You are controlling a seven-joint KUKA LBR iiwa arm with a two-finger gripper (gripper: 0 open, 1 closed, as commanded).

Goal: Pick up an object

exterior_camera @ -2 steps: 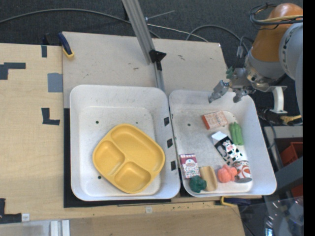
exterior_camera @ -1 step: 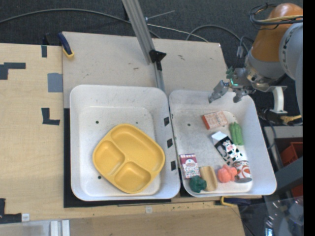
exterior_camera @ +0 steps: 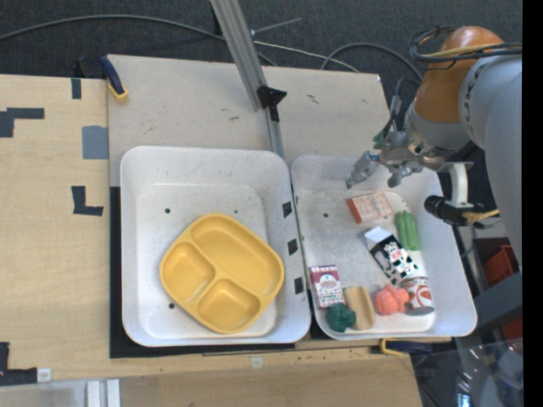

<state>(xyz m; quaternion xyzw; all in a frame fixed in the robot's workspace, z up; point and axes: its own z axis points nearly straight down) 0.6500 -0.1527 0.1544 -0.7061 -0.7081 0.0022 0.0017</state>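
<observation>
The gripper (exterior_camera: 375,174) hangs over the far end of the right bin (exterior_camera: 327,185), its two fingers spread apart with nothing between them. One fingertip points toward the bin's far left, the other sits nearer the arm (exterior_camera: 475,83), whose orange band shows above the wrist.

Just beside the gripper, toward the camera, lies a small pinkish box (exterior_camera: 372,206), the closest candidate for picking. Next to it stands a green pepper-like piece (exterior_camera: 407,230), touching or nearly touching a black-and-white carton (exterior_camera: 392,259). Further toward the near rim are a red-labelled can (exterior_camera: 419,296), an orange lump (exterior_camera: 389,300), a tan bread-like stick (exterior_camera: 361,306), a dark green piece (exterior_camera: 341,317) and a small pink carton (exterior_camera: 326,286). The left bin (exterior_camera: 136,227) holds a yellow divided tray (exterior_camera: 222,271).

The main risk appears to be the box's flatness: it lies low against the bin floor, so the fingers may close above it or skid across its top. A descent that drifts aside could also land on bare floor. Among the crowded items near the rim, a finger could come down on a neighbour and nudge the pile instead of straddling one piece.
</observation>
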